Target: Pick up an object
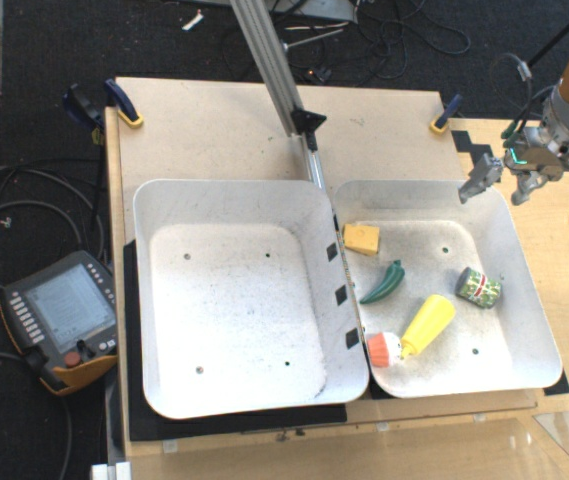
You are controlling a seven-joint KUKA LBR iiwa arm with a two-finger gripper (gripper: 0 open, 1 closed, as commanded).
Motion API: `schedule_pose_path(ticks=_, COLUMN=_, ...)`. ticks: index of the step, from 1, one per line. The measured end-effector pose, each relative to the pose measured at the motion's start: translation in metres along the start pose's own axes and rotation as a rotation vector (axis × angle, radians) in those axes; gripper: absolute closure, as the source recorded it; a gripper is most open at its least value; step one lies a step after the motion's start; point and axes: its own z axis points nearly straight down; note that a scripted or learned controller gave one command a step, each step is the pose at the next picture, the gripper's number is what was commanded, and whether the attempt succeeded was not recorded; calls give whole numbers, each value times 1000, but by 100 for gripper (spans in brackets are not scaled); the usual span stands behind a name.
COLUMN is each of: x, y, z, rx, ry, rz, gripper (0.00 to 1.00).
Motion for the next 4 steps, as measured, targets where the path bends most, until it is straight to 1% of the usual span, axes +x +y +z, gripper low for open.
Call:
schedule_pose_path(ticks=1, x=-6, y=-5, z=60, rx=6, ry=2, rz=5, gripper=0)
schedule_pose_path(ticks=2, x=3, y=-13, z=116, rx=6, ry=2, rz=4, gripper=0)
schedule_pose_path(ticks=3, x=4, y=-13, z=167, rx=3, ry=1, rz=3, gripper=0)
schedule_pose_path(ticks=4, x=3, y=-12, z=153, rx=-3, ry=0, rz=3, gripper=100)
